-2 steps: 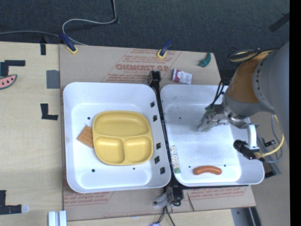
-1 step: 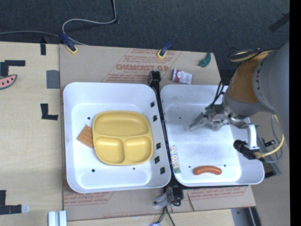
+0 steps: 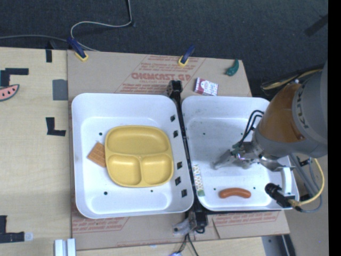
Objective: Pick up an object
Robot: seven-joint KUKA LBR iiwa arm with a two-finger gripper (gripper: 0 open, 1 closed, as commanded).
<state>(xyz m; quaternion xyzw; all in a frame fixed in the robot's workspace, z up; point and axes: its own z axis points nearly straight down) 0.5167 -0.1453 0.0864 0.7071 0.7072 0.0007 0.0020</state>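
Well, nothing is lifted yet: the gripper point(image 3: 221, 163) hangs low in the right bin point(image 3: 224, 106), whether spread or pinched I cannot tell, while the toy sausage point(image 3: 235, 193) lies just beside it near the front wall; the grasp remains
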